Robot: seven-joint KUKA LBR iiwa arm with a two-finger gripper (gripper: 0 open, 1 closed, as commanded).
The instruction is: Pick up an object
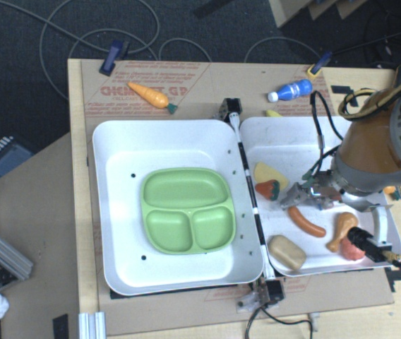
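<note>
The right bin (285,136) holds several toy foods. A yellow wedge (267,173) and a red piece with a green tip (267,188) lie by its left wall. An orange-red sausage (308,222) lies in the middle, with a tan bread roll (286,253) at the front. A brown drumstick (342,229) and a red piece (354,251) sit at the front right. My gripper (298,195) hangs low in this bin, just above the sausage's left end and right of the red piece. I see nothing held in it.
The left bin (116,189) carries a green divided plate (186,209). Behind the bins, a toy carrot (151,94), a blue-and-white bottle (291,90) and a blue clip (112,57) lie on the bench. Black cables trail over the right bin's far side.
</note>
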